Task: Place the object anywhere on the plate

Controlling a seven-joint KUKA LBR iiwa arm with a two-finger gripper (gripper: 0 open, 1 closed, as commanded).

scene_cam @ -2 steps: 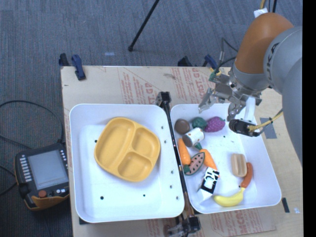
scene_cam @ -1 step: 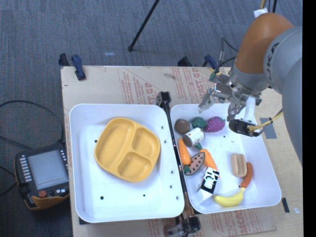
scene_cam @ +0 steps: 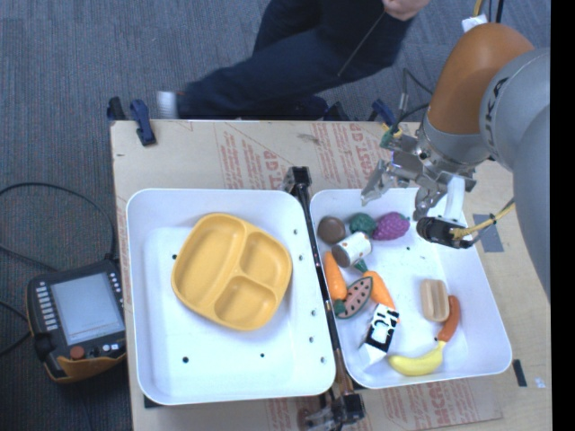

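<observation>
While the hand (scene_cam: 406, 189) hangs with its fingers spread and nothing between them over the right bin's (scene_cam: 490, 287) far edge, the toys lie just below it and the yellow plate (scene_cam: 232, 270) sits well off to its left.

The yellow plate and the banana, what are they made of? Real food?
The yellow plate looks like moulded plastic: one even colour, smooth soft-sheened surface, rounded dividers forming three compartments. The banana seems a plastic toy, not fruit: uniform bright yellow, faintly glossy, without spots. Both are guesses from looks alone.
</observation>
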